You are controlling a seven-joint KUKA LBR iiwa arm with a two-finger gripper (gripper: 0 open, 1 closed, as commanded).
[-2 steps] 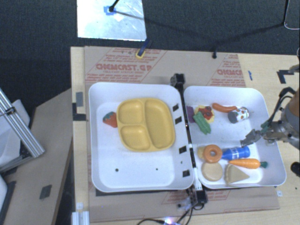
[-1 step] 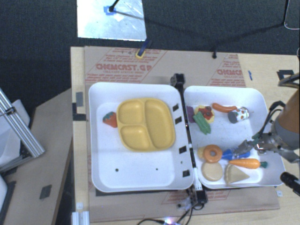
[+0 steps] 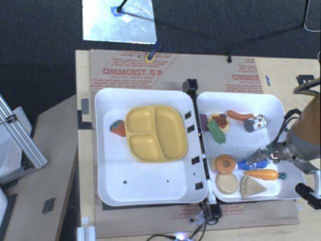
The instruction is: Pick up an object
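My gripper point(image 3: 262, 155) reaches in from the right and hangs low over the right bin point(image 3: 273, 104). Its tip is just above a small blue toy point(image 3: 252, 163) and looks close to it or touching it. Just in front of the blue toy lies an orange carrot point(image 3: 262, 174). To the toy's left is an orange ring-shaped toy point(image 3: 225, 163). Nothing visibly hangs from the gripper.
The right bin also holds a beige disc point(image 3: 226, 184), a pale wedge point(image 3: 253, 187), a green vegetable point(image 3: 216, 131), a purple piece point(image 3: 203, 120), an orange sausage point(image 3: 239, 116) and a grey-white cylinder point(image 3: 255, 123). In the left bin point(image 3: 108, 185) are a yellow divided plate point(image 3: 155, 133) and a strawberry point(image 3: 118, 128).
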